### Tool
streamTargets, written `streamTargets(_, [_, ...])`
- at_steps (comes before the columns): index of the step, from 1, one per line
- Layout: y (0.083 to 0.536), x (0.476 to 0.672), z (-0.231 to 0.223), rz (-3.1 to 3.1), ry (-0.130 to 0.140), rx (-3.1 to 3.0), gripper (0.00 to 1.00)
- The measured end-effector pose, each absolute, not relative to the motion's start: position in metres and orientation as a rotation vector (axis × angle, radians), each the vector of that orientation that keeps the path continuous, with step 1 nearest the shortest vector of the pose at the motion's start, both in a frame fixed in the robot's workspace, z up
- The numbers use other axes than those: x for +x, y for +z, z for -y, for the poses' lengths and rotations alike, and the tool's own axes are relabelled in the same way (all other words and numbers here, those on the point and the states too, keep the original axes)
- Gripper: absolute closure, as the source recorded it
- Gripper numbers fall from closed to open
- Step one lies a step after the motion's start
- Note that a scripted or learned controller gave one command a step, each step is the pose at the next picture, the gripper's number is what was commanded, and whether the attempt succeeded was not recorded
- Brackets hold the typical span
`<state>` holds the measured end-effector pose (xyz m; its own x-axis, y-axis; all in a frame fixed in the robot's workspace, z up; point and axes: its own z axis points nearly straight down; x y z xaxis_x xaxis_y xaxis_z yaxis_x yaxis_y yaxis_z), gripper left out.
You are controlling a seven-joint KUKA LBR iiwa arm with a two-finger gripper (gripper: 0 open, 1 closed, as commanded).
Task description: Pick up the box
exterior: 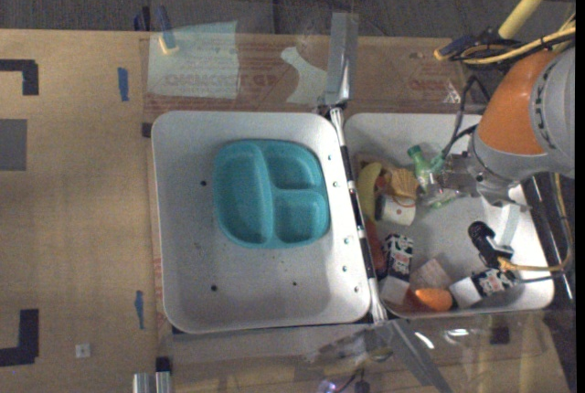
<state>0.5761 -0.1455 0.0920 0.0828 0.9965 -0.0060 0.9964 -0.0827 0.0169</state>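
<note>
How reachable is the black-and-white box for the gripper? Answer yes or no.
Probably yes: the box lies uncovered in the right bin, near the gripper, though neighbouring items crowd it.

Grey arm (548,122) with orange band, reaching in from the right, wrist bent downward.

My bench (73,227) looks like matt, pale wood, taped here and there in blue. Both bins (183,291) are smooth white plastic with a faint sheen, and the teal divided plate (271,192) looks like matt moulded plastic. My orange band (512,122) shines glossy.
</note>
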Motion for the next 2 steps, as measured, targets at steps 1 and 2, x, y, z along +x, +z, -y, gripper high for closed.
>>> streamTargets(1, [0.093, 0.659, 0.192, -1.967, -0.041, 2.467, 1.00])
streamTargets(2, [0.202, 0.668, 0.144, -1.989, 0.001, 2.428, 1.00])
